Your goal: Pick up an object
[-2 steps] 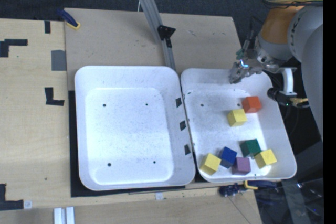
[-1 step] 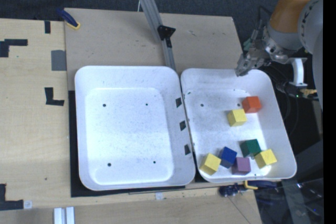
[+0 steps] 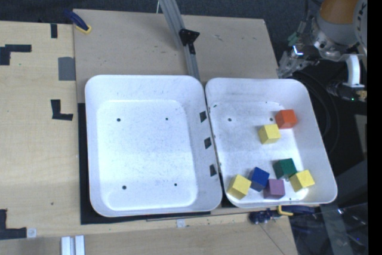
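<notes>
The right bin [image 3: 239, 92] holds several small blocks: an orange one [image 3: 286, 118] and a yellow one [image 3: 268, 133] near its middle right. A green block [image 3: 285, 168], a blue one [image 3: 259, 178], a purple one [image 3: 275, 188] and two more yellow ones [image 3: 239, 186] [image 3: 302, 180] cluster at its front edge. My gripper [image 3: 290, 60] hangs off the bench, above and to the right of the right bin's far right corner. It is well away from every block and nothing shows in it.
The left bin [image 3: 143, 86] sits beside the right one. A slanted grey metal bar [image 3: 170, 6] crosses the bench behind the bins. Cables and dark floor lie to the right of the bench, under the arm [image 3: 343, 6].
</notes>
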Robot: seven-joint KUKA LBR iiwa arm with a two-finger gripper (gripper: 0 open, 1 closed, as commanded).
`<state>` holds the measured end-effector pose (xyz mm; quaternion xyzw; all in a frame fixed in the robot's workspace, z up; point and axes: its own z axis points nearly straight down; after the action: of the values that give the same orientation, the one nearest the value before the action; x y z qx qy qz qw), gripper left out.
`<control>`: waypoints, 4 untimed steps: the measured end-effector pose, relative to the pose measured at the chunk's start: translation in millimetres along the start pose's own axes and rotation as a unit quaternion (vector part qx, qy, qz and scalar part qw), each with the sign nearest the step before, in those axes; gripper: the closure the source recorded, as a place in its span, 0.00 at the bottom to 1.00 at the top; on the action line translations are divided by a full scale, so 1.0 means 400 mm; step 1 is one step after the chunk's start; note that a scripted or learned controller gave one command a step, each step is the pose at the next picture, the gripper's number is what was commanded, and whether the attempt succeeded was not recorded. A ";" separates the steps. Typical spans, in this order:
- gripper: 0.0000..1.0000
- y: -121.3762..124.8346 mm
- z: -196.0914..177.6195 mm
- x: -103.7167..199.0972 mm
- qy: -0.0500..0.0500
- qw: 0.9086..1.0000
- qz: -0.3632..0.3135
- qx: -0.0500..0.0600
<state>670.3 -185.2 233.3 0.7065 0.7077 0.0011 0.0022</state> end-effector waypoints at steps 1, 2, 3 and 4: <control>1.00 -0.057 -0.027 0.117 0.002 1.000 -0.002 0.003; 1.00 -0.119 0.004 0.231 0.001 1.000 -0.002 0.004; 1.00 -0.166 0.015 0.373 0.002 1.000 -0.002 0.004; 1.00 -0.229 0.003 0.478 0.002 1.000 -0.002 0.004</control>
<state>578.4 5.7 231.4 0.7050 0.7092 -0.0006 -0.0018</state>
